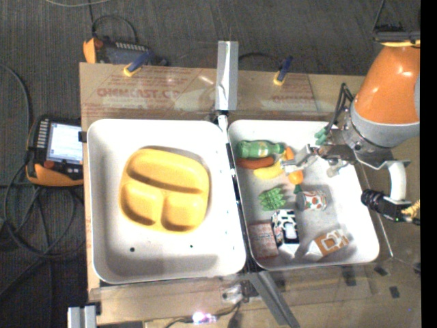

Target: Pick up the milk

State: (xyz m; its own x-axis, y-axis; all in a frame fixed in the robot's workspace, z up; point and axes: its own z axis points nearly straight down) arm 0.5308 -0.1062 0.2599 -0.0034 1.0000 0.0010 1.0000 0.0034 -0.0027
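Note:
The milk (285,226) is a small carton with black and white cow patches, lying in the front middle of the right bin (365,214). My gripper (311,154) hangs over the back of that bin, above an orange (295,177) and a banana (268,172). It is well behind the milk and apart from it. The arm's orange band (392,80) rises at the right.
The right bin also holds a green bottle (261,148), a red sausage (254,162), a green bunch (273,198), a white and red carton (314,200), a brown packet (262,238) and a brown carton (332,242). A yellow divided tray (165,188) lies in the left bin (102,238).

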